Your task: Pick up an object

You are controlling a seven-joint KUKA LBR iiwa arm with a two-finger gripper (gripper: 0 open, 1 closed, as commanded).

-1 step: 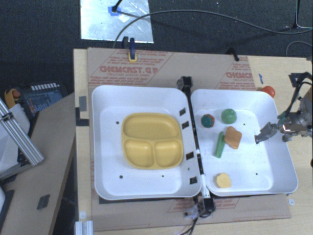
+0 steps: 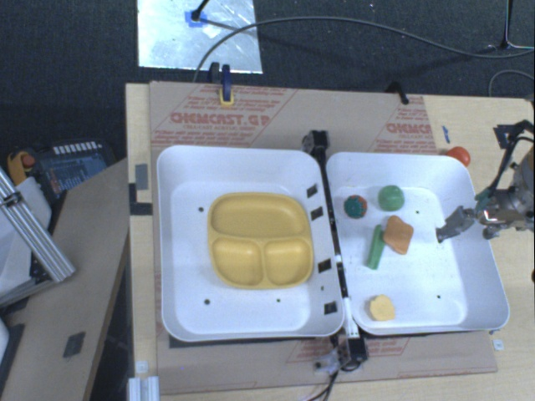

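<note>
Right white bin (image 2: 481, 307), contents: five small items, all lying loose on the floor of the bin.
- Round green ball (image 2: 390, 197), far side, centre.
- Small ball, teal with red patches (image 2: 356, 206), just left of the green ball, apart from it.
- Orange wedge-shaped block (image 2: 399, 235), mid-bin, touching or nearly touching the item below.
- Green stick-shaped piece (image 2: 375, 247), tilted, just left of the orange block.
- Pale yellow rounded lump (image 2: 382, 308), near side, well apart from the rest.

Two-finger gripper (image 2: 452, 224): grey, over the right part of this bin, right of the orange block and apart from it. Nothing is seen between its fingers; whether they are open or closed cannot be told.

Left white bin (image 2: 180, 224): one yellow plastic tray with three compartments (image 2: 261, 239), centred.

Surround: brown printed cardboard sheet (image 2: 251, 111) beneath both bins; small orange-red ball (image 2: 457, 154) outside the right bin's far right corner.
</note>
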